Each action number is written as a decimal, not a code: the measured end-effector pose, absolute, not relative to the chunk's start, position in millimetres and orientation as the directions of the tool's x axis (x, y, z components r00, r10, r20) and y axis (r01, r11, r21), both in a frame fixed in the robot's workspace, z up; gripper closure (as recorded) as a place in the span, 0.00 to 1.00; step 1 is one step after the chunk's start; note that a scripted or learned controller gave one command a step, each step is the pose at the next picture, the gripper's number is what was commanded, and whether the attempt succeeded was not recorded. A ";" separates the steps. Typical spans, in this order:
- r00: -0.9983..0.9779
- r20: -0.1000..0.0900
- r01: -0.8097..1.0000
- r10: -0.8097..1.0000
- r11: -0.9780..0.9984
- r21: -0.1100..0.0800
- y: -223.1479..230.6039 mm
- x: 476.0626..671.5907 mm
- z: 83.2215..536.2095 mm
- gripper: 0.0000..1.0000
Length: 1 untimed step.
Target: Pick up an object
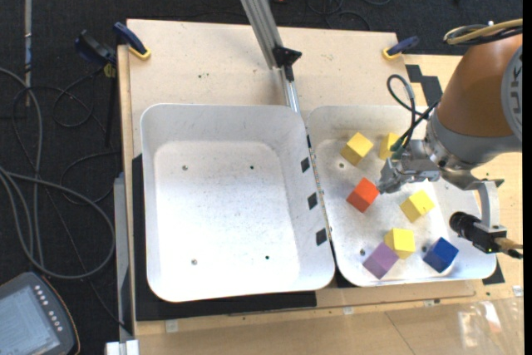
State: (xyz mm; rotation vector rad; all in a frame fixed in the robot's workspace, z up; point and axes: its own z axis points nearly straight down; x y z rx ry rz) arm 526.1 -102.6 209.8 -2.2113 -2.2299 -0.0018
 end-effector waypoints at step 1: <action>-0.008 0.002 1.000 1.000 0.008 -0.001 -55.8 526.3 207.4 1.00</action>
